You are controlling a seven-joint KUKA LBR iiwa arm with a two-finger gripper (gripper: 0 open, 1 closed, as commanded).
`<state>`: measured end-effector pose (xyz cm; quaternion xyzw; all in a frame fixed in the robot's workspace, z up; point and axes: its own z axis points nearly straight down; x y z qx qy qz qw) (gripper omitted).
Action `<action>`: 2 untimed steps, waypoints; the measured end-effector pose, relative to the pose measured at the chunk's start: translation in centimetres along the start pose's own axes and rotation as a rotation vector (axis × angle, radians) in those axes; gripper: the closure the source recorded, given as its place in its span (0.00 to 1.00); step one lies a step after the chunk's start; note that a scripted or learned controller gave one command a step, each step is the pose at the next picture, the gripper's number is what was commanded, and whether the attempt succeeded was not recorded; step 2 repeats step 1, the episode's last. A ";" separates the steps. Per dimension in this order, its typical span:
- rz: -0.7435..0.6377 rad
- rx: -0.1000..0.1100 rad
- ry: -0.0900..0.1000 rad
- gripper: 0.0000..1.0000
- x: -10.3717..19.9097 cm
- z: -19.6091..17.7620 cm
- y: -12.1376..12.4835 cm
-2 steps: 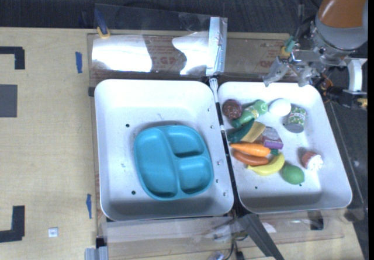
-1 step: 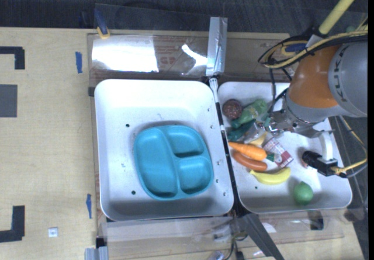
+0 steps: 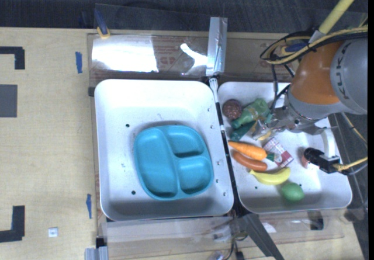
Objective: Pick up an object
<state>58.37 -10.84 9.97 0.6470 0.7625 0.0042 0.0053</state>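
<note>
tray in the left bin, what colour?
Light blue tray, three compartments; camera view.

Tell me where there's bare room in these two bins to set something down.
Left bin: bare floor rings the blue divided tray, widest along the far edge and left side. Right bin: crowded near the divider by carrot, banana and lime; some floor shows at its near-left corner.

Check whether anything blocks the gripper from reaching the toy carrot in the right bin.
Nothing visible lies on top of the carrot. The gripper hangs just above and to its right. Crowding is the concern: a red-orange piece touches the carrot's lower side, a small red-and-white packet sits at its right end, and green leafy toys lie just above.
</note>
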 end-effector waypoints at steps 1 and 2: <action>-0.005 0.007 0.003 1.00 8.1 -8.8 1.2; -0.005 0.007 0.003 1.00 8.1 -8.8 1.2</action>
